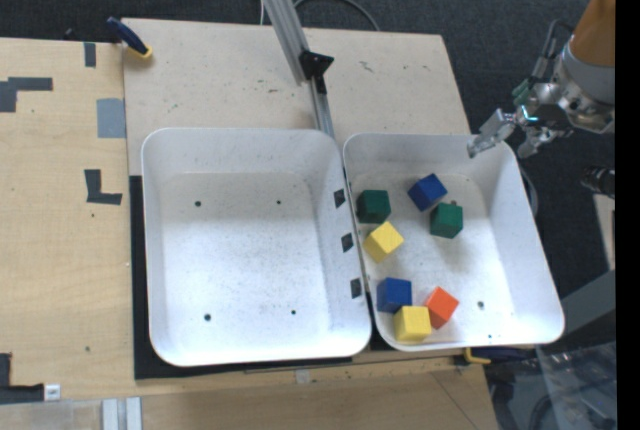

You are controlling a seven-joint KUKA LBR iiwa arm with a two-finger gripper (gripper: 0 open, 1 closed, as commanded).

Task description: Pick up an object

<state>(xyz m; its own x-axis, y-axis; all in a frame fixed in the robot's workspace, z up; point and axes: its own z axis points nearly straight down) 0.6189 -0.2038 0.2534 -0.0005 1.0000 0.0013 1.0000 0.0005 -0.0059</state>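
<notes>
While the gripper point(497, 133) hangs empty at the right bin's point(520, 208) rim, finger state unclear, it should centre above one isolated block, perhaps the blue cube point(427, 190).

Seven blocks crowd the right bin point(520, 248); the left bin point(240, 238) lies open.
</notes>
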